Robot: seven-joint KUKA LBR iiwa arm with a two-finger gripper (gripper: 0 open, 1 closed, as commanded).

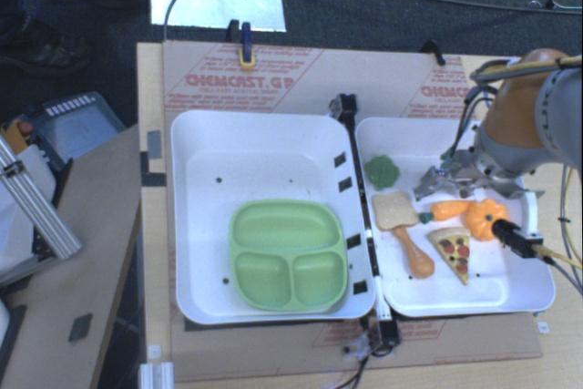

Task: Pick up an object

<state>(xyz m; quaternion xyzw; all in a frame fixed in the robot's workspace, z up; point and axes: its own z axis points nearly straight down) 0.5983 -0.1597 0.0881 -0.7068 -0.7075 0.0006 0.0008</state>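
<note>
Two shallow white bins sat side by side on the bench, the left bin (196,159) and the right bin (524,287), their inner walls meeting along a dark clipped seam. The grey arm (547,118), with its orange band, reached in from the right over the far right part of the right bin. A green three-compartment tray (287,255) lay flat in the near half of the left bin, its single long compartment toward the far side and two smaller ones toward the near side. In the right bin, the gripper (446,182) hung low over the floor in the bin's middle, just beyond the toy foods; whether its fingers were spread or closed could not be told, and nothing could be seen held in it. A toy wooden-coloured spatula-like piece (405,232), pale square head toward the far side and orange-brown handle pointing near, lay close to the seam. A pizza slice (454,250) lay just right of that handle, point toward the near side. An orange pumpkin (485,219) sat right of the slice's crust, beside a black fitting on the arm. A carrot (448,210) lay touching or just beside the pumpkin's left. A small green leafy piece (382,169) rested near the seam, beyond the pale head.
</note>
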